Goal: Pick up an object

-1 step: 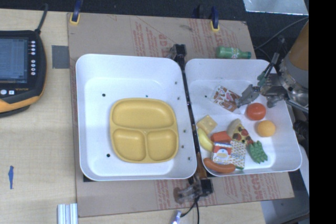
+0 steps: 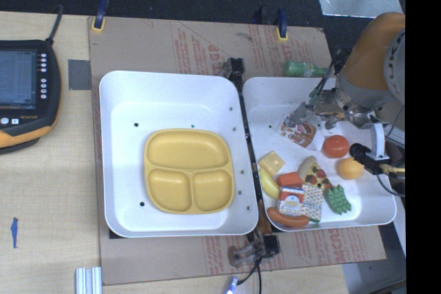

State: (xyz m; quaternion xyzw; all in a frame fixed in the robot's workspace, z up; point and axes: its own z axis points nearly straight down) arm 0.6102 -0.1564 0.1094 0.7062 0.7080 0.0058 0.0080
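2 bins: the left bin (image 2: 117, 148) holds a yellow tray (image 2: 188, 169); the right bin (image 2: 372, 213) holds toy food. The gripper (image 2: 310, 110) hangs above a packet (image 2: 298, 132) lying left-right; whether its claw is spread cannot be told.

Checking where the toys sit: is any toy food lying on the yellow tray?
No, the yellow tray in the left bin has bare compartments; the toy food is piled in the right bin.

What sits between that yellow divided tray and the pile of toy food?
In the camera view, the touching walls of the two white bins lie between the yellow tray and the toy food, then bare bin floor.
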